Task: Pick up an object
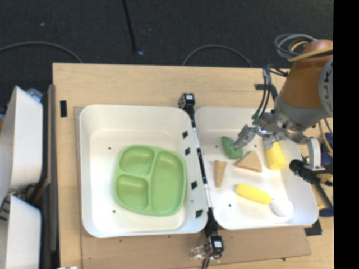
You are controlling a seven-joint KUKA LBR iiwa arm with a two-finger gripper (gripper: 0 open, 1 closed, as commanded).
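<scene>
My two-finger pincer [242,142] hung over the right white bin [224,217], tips at the small green rubbery lump [228,146] (clenched or released, I couldn't tell); it looked light, soft, best pinched across its middle.

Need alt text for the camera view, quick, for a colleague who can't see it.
The arm's pincer hovers at a green toy in the right bin, which also holds a corn cob and a wedge. A green divided tray lies in the left bin.
</scene>
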